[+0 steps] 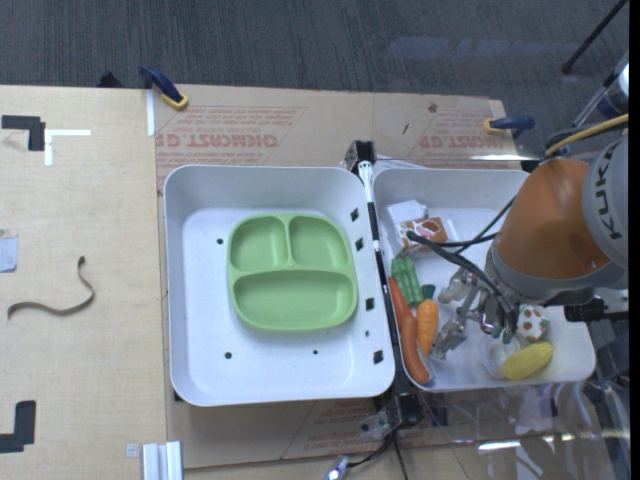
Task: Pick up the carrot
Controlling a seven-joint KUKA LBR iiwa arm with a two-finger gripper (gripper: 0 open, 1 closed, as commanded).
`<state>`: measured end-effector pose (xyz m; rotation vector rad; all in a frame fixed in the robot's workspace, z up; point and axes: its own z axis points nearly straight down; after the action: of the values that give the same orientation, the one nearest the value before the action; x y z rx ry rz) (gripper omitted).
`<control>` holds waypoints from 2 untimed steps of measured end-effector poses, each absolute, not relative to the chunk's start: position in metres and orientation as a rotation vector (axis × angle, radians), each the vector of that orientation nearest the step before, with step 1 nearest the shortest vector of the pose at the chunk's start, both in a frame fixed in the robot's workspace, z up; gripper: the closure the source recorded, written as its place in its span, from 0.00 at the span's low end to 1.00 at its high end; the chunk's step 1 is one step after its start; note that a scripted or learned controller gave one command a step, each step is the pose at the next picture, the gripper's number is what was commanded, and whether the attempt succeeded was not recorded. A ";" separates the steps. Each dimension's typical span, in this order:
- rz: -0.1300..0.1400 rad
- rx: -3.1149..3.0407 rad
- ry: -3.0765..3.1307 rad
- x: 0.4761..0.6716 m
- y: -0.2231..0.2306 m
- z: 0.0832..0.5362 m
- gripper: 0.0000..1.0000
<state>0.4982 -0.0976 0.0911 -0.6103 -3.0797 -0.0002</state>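
The carrot (427,326) is short and orange with a small green top, and it lies in the right bin (470,183) near the bin's left side. Beside it, along the bin's left wall, lies a longer red-orange vegetable (406,336) with green leaves. My gripper (452,315) hangs low over the bin just right of the carrot. It is open, its metal fingers (447,341) spread apart, and nothing sits between them. The arm's orange band (550,223) covers the bin's right part.
The left bin (190,298) holds a green divided plate (293,271). Also in the right bin are a white carton (424,227) at the back, a yellow fruit (527,360) at the front right and a small spotted white piece (531,320).
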 end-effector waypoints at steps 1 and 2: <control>0.000 -0.948 -2.995 0.501 -0.097 0.092 0.00; 0.003 -1.665 -2.664 0.524 -0.096 0.091 0.00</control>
<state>0.5236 -0.0958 0.0912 -1.6653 -2.6637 0.0030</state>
